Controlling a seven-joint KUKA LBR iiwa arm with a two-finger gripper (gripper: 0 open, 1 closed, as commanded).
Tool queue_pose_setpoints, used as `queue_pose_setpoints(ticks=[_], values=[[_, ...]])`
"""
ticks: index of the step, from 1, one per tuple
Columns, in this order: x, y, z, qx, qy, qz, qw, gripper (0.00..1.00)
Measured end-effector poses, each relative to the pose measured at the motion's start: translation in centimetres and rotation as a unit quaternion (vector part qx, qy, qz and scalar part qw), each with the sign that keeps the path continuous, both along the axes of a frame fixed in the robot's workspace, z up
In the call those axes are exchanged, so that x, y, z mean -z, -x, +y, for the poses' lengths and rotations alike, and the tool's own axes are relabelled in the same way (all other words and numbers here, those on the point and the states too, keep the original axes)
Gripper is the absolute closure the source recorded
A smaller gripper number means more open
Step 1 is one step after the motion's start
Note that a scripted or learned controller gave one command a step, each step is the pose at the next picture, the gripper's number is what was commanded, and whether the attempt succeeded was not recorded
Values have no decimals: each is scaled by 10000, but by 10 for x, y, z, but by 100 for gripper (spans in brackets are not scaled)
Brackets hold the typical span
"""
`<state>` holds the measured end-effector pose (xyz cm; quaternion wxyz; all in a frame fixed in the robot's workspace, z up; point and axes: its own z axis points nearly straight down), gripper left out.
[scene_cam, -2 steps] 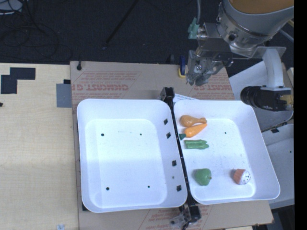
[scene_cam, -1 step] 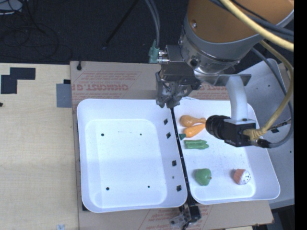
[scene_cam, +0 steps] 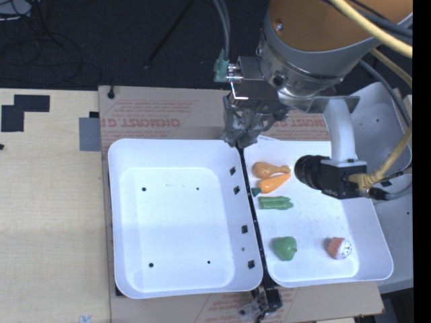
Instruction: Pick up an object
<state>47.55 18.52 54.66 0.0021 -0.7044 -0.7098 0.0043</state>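
The right bin (scene_cam: 367, 237) holds several small toys. An orange gourd-shaped piece (scene_cam: 269, 170) and an orange carrot (scene_cam: 274, 183) lie near its left wall, with a green pod (scene_cam: 276, 204) just below them. A green pepper (scene_cam: 285, 248) and an orange-and-white piece (scene_cam: 339, 248) sit nearer the front. My gripper (scene_cam: 242, 132) hangs over the far end of the divider between the two bins, above and left of the gourd, apart from all the toys. Nothing shows between its fingers.
The left bin (scene_cam: 124, 180) stands beside the right one on a brown cardboard sheet (scene_cam: 161, 116). A black cylindrical fixture (scene_cam: 323, 175) on a white bracket reaches over the right bin's far right part. The arm's large body fills the upper right.
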Motion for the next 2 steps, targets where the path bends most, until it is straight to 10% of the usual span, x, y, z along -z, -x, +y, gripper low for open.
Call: queue_pose_setpoints(ticks=[2], values=[[-18,0,1,-57,13,49,10000,100]])
